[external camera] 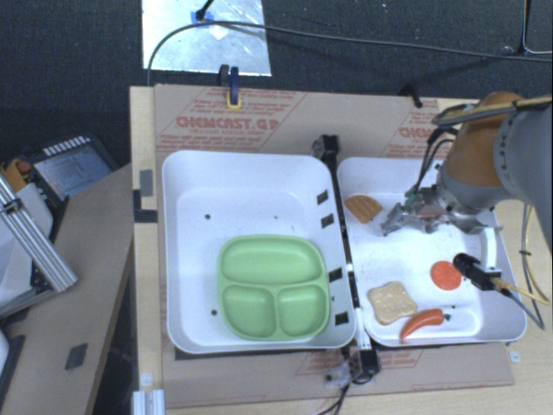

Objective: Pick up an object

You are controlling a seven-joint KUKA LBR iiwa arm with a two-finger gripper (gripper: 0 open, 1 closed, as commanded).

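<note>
Object candidates: tan wafer (364, 207), red disc (445, 275), toast slice (392, 302) and red chili (422, 322), all lying in the right bin (505, 322); wafer nearest the gripper (397, 220)
Gripper: low over the right bin, just right of the wafer; opening cannot be told; nothing seen between its tips
Progress: judged not yet picked; grasp and lift remain
Left bin (186, 232): holds green divided plate (273, 285)
Writing: cardboard sheet (259, 119) beyond the bins, red print, apparently "CHEMCAST GP"
</note>
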